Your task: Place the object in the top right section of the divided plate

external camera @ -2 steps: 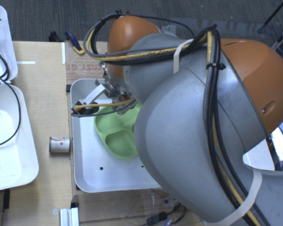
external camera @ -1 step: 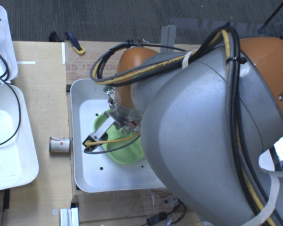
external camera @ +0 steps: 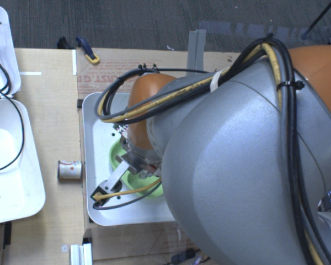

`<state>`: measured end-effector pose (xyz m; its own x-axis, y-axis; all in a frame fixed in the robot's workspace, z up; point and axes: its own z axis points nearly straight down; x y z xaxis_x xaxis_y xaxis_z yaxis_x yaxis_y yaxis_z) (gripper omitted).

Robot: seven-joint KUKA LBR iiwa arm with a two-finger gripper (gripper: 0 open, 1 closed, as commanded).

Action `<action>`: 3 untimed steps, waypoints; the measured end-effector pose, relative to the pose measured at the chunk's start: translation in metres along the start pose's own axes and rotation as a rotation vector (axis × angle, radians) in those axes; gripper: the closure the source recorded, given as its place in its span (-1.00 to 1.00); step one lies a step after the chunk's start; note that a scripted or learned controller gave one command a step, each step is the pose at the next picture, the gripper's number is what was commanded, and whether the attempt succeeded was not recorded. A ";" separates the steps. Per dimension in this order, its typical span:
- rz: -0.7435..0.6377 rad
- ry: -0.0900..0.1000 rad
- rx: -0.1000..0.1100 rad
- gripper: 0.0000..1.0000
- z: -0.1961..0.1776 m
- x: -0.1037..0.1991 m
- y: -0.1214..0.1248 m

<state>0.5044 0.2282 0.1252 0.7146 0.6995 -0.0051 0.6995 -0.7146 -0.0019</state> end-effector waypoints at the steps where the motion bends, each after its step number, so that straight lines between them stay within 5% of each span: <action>1: 0.060 0.000 -0.001 1.00 -0.063 -0.028 -0.010; 2: 0.060 0.000 -0.001 -1.00 -0.063 -0.028 -0.010; 3: 0.058 -0.005 -0.001 1.00 -0.070 -0.029 -0.009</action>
<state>0.4774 0.2144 0.1958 0.7538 0.6570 -0.0101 0.6571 -0.7538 -0.0010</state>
